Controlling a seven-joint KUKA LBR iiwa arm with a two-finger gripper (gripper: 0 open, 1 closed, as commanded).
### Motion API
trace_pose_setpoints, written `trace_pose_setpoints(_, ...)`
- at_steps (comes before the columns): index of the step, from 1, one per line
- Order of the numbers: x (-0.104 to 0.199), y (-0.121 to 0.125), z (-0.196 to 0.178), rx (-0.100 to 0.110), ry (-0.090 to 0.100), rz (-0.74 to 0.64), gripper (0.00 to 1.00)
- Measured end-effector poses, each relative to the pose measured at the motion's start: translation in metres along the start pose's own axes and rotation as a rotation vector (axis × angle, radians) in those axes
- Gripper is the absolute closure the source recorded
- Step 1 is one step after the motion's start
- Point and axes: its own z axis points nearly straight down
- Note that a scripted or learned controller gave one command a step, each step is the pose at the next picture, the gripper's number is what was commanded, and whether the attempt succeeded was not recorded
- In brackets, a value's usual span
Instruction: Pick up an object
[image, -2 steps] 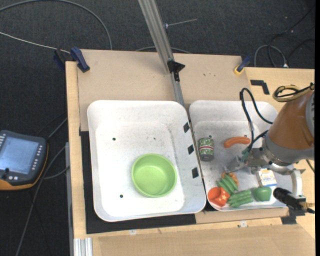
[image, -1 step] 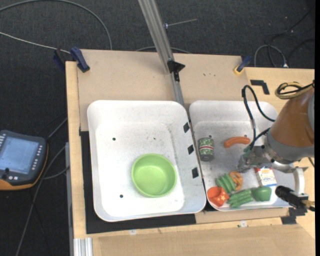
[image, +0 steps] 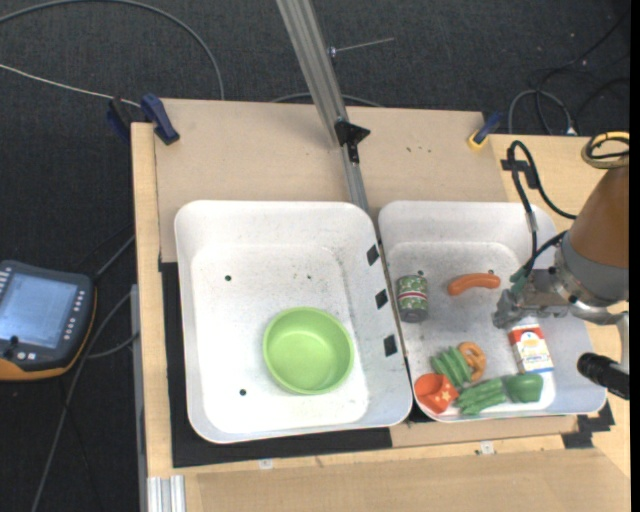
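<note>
Reaching into the right bin (image: 440, 222), the end effector (image: 512, 310) hung just above a small carton (image: 531, 349). I could not tell its state. A bowl (image: 308, 349) sat in the left bin (image: 250, 225).

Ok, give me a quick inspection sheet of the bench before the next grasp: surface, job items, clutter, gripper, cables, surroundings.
Surface: tan wooden bench bearing a left white bin and a right white bin, side by side.
Job's things: left bin holds a round lime-green plastic bowl. Right bin holds a small green-labelled can, an orange sausage-shaped toy, a white carton with a red-orange label, and a heap of green and red toy vegetables.
Clutter: nothing seen.
Gripper: gripper low over the right bin, between sausage and carton; nothing seen held.
Cables: black cable along the arm; more on the dark floor.
Surroundings: blue clamps at the bench corners, a metal pole, a teach pendant.
</note>
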Motion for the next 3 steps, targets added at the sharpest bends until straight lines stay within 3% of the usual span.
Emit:
trace_pose_setpoints(1,0.0,0.001,-0.042,0.001,0.0,0.0,1.0)
trace_pose_setpoints(3,0.115,0.01,-0.043,0.006,0.003,-0.005,1.0)
